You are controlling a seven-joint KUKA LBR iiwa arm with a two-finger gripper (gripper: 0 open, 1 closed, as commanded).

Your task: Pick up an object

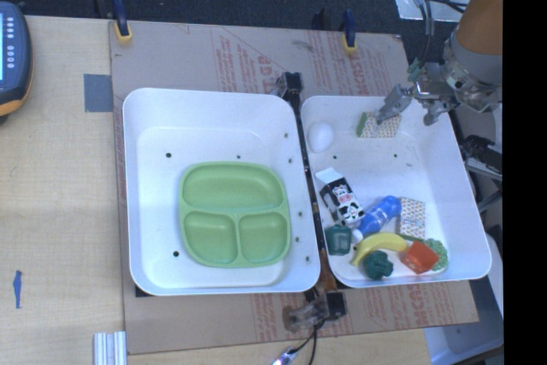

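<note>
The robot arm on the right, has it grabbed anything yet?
Nothing looks lifted yet. The gripper hangs just over a small patterned sponge at the far end of the right bin. The banana and the other toys lie at the near end. The pick itself remains.

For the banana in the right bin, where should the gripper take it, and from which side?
Probably the banana at its mid-curve, from straight above, fingers across its narrow width. It lies flat, hemmed by the green toy and red block, so side approaches look blocked.
</note>
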